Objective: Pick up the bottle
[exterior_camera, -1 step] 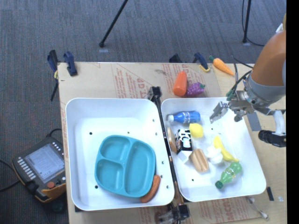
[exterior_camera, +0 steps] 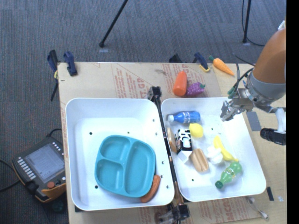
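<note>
Hovering over the right bin's (exterior_camera: pixel 254 148) upper right corner, our claw (exterior_camera: pixel 227 113) carries nothing, and we cannot tell how wide it stands. We count two bottles: a blue bottle (exterior_camera: pixel 185 117) lying on its side near the bin's top left, and a green bottle (exterior_camera: pixel 228 174) lying low right. For a clean pick, we judge the blue one better, with free space around its body. We also count one lemon (exterior_camera: pixel 196 130), one banana (exterior_camera: pixel 223 150), one teal tray (exterior_camera: pixel 125 165).

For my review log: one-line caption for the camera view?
Gripper hovers over right bin, near blue bottle.
</note>
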{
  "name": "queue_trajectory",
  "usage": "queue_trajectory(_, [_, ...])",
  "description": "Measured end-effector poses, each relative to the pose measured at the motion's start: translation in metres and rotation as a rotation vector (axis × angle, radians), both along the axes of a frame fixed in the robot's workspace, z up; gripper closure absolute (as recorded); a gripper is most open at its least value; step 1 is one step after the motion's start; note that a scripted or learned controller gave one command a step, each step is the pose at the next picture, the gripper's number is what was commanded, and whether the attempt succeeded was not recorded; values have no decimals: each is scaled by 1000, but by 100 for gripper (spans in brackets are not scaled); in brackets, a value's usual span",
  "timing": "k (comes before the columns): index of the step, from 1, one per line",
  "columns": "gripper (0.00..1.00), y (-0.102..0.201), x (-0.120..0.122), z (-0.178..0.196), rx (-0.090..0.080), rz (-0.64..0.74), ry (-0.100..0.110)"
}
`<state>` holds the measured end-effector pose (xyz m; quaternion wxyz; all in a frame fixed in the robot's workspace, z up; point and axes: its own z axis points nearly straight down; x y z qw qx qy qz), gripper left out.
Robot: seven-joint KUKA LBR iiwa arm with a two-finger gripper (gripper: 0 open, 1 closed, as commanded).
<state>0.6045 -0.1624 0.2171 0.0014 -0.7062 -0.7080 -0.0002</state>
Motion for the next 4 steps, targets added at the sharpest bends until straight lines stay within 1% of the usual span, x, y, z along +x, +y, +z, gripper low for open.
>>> queue_trajectory(1, [100, 51, -43, 56, -1, -81, 0])
queue_trajectory(2, [100, 85, -115, 19, -1, 14, 2])
queue_trajectory(3, [100, 107, -128, 43, -2, 134, -1])
queue_trajectory(4, [100, 123, -128, 161, -3, 32, -4])
